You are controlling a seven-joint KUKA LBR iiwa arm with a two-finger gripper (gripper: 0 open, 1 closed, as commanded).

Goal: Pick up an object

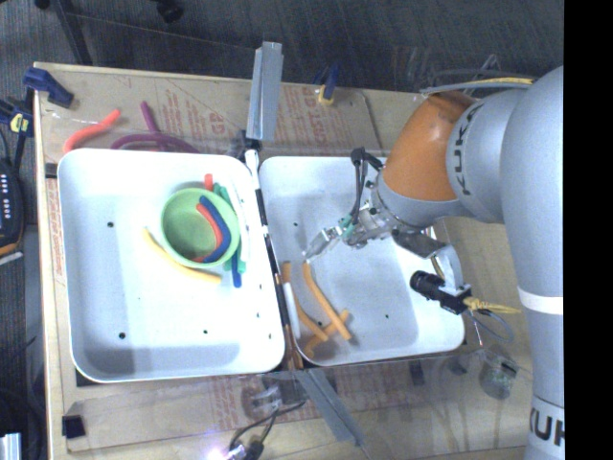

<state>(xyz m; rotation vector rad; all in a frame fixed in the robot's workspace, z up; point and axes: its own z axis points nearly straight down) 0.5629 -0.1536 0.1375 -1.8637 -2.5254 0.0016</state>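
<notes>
hand [330, 238] over right bin [436, 333], grip state we can't tell | orange sticks [324, 312] light, stiff: we'd pinch mid-length

Bright overhead light, bins [144, 353] glary white, pic slightly soft.

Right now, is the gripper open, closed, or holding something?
Gripper: over the right bin; whether it is open or closed cannot be told, and nothing is seen held.

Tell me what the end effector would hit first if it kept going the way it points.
Probably the bare floor of the right bin: the end effector angles down-left above it. The orange sticks lie nearer; depth is unclear.
</notes>
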